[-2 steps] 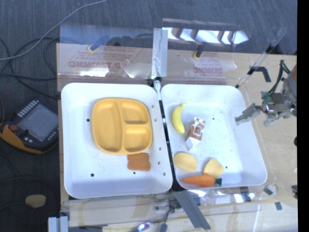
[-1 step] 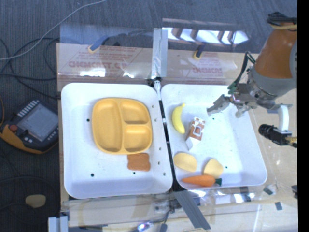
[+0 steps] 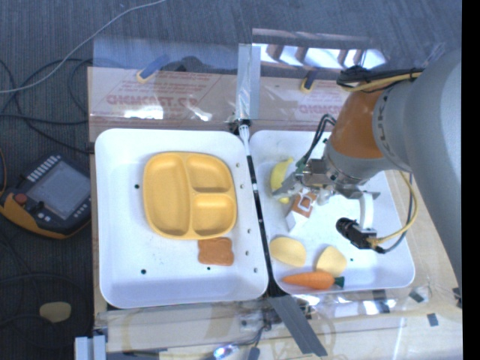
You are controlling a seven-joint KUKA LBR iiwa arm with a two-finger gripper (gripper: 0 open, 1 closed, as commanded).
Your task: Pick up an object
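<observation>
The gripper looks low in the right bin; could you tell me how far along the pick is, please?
Done: the gripper has reached down into the right bin, onto a small orange-and-white item beside the lemon. In hand: nothing that I can confirm; the grip itself is too small to read. Left: closing on an object and lifting it. The carrot and two pale yellow pieces lie untouched.

My arm (image 3: 420,118) reaches in from the right side of the camera view, the broad grey link filling the upper right and the orange band (image 3: 358,130) sitting just above my wrist. From there my wrist bends downward and to the left, so my gripper (image 3: 304,193) hangs low, pointing down. A black cable (image 3: 390,235) loops off my wrist on the right, ending in a dark connector.
</observation>
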